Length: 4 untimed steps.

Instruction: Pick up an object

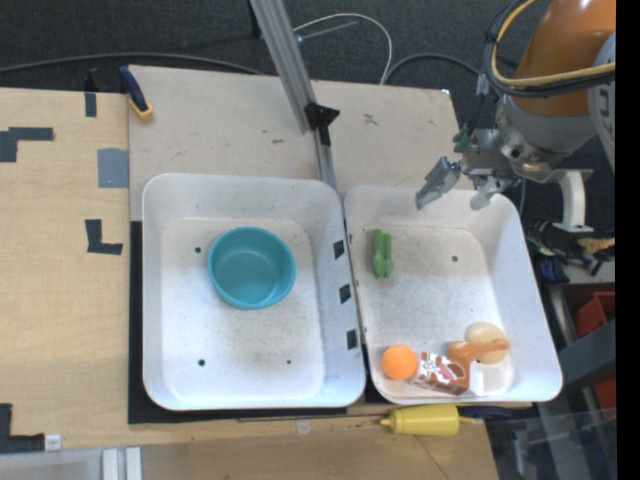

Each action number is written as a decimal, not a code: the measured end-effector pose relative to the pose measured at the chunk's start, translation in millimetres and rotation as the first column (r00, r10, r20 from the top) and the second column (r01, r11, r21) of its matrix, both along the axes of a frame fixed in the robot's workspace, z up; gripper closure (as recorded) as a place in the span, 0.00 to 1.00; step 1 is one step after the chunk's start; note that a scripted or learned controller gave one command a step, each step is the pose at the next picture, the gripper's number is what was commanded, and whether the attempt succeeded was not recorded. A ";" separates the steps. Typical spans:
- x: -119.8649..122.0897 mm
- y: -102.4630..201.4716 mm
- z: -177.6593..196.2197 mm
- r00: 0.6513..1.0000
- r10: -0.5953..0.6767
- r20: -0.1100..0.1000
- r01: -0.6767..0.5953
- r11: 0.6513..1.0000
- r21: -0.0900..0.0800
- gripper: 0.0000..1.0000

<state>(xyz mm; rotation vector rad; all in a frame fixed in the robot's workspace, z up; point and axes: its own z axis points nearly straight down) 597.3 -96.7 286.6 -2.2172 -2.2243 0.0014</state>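
While its arm (560, 58) runs off frame, the claw (458, 190) hangs spread over the right bin (520, 268).

arm — reaching in from right | gripper (459, 190) — fingers spread, nothing between

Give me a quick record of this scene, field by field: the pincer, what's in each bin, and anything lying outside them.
pincer: open, holding nothing, above right bin's far edge
left bin: teal bowl
right bin: green block, orange ball, small clutter in near corner
outside bins: yellow bottle at near edge
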 end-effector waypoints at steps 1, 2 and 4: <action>0.0 -0.1 0.1 1.000 -0.001 0.000 0.001 1.000 0.000 0.00; 6.0 3.6 -61.5 1.000 -0.001 -0.006 0.001 1.000 -0.001 0.00; 6.1 -4.8 -169.5 1.000 -0.002 -0.007 0.002 1.000 -0.001 0.00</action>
